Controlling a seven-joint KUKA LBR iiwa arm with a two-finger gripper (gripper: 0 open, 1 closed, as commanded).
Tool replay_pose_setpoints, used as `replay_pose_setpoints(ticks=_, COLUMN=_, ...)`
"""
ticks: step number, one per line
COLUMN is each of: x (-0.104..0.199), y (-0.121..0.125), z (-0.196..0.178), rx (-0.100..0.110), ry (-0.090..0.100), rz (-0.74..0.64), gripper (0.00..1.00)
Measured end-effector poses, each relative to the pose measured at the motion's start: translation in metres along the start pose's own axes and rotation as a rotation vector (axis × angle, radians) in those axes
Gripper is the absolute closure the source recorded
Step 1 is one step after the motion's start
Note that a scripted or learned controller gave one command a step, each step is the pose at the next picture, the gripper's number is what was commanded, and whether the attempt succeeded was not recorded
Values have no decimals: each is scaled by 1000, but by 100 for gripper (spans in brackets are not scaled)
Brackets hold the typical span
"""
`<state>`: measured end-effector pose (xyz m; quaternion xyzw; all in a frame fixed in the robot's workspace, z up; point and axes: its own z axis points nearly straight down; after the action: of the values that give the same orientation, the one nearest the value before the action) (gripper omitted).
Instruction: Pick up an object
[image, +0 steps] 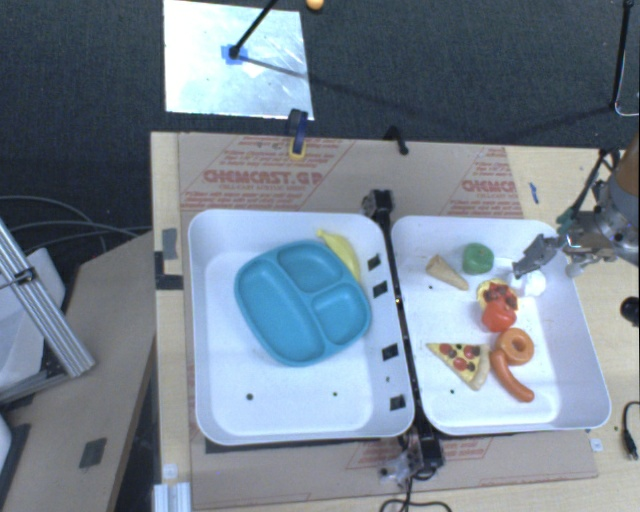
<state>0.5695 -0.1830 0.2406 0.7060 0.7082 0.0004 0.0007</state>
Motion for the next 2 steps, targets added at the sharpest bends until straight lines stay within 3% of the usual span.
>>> replay_pose_setpoints(ticks=1, x=-8, y=-62, z=84, rx=11, ry=3, rz=5, gripper=0)
replay_pose_setpoints(ticks=2, x=-4, y=-2, z=160, rx=-1, ry=0, rz=-3, gripper=0)
